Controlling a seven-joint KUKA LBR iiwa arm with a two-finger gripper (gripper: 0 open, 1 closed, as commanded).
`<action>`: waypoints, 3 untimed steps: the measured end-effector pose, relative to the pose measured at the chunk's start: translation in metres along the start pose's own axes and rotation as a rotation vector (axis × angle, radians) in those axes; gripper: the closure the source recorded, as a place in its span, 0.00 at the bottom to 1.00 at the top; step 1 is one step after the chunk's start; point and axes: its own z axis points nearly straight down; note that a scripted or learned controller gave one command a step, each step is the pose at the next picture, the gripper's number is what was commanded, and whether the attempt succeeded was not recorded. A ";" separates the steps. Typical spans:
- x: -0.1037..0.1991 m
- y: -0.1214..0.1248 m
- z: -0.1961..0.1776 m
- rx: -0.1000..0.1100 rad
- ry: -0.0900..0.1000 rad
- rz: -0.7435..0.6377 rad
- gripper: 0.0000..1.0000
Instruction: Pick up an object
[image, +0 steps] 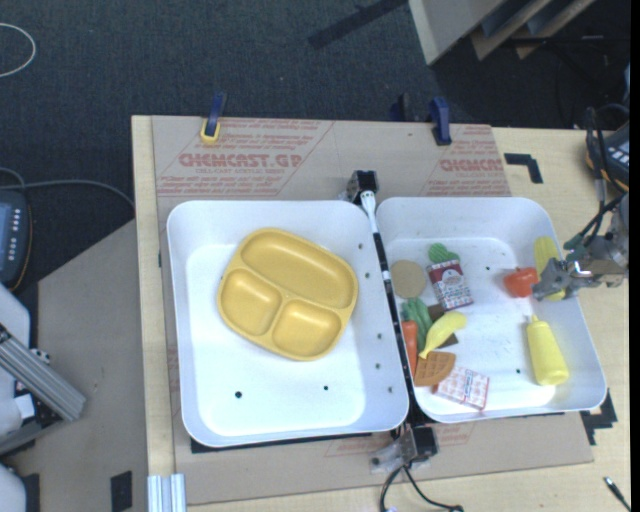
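A brown board (300, 150) on dark carpet (100, 60) bears both bins. The gripper (553, 287), its grip unreadable, hangs just right of the orange piece (519, 282).

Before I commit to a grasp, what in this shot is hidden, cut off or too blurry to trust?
- Pincer: small and blurred at the right bin's rim; open or shut cannot be told, nor whether it touches the orange piece.
- Arm: cut off by the frame's right edge.
- Carrot: partly covered by the banana and green piece.
- Small box: label print too small to read.
- Yellow item: partly hidden behind the pincer.
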 end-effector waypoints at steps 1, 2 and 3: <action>0.046 0.036 0.006 0.003 0.003 -0.006 1.00; 0.090 0.079 0.002 0.001 0.003 -0.006 1.00; 0.110 0.122 0.003 0.001 0.002 -0.003 1.00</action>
